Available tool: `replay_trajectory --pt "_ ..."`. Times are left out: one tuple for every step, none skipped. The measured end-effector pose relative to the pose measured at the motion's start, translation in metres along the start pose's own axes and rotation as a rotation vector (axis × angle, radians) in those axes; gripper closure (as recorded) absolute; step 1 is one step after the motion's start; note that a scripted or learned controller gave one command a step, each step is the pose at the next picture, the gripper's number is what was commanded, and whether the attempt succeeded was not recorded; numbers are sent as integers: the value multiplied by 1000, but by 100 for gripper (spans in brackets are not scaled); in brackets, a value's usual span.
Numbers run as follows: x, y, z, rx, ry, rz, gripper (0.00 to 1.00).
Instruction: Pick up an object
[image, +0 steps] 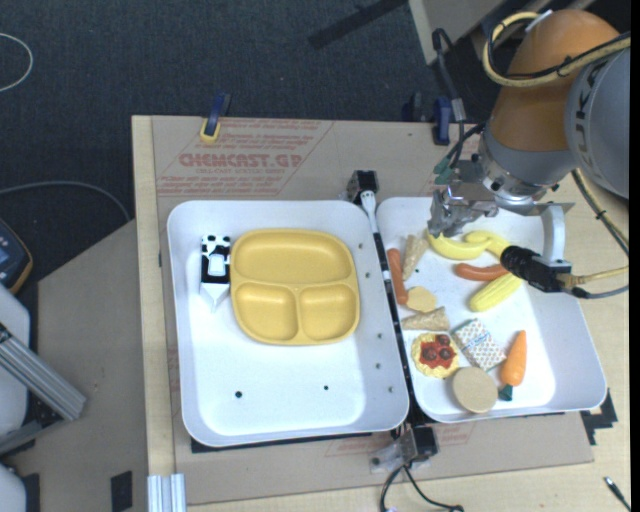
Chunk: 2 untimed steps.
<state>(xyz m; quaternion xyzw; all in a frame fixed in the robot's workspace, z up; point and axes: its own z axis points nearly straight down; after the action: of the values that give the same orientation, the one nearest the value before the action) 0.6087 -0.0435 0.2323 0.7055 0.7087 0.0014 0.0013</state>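
Note:
My gripper (447, 222) hangs low over the far left part of the right bin (578, 345), right at the left end of a yellow banana (472, 245). The view is too coarse to tell whether it touches the banana. Close by lie a red sausage (482, 270) and a yellow corn cob (494, 293). Nothing is seen lifted off the bin floor.
The right bin also holds an orange sausage (397, 276), a cookie (423, 299), a small pizza (435, 354), a wrapped sweet (481, 343), a carrot (514, 361) and a round biscuit (474, 391). In the left bin (290, 400) sit a yellow divided plate (295, 284) and a black-and-white item (215, 262).

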Motion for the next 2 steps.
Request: replay_trajectory --pt "50 19 4 0 1 -1 100" --pt "101 28 14 1 1 -1 100"
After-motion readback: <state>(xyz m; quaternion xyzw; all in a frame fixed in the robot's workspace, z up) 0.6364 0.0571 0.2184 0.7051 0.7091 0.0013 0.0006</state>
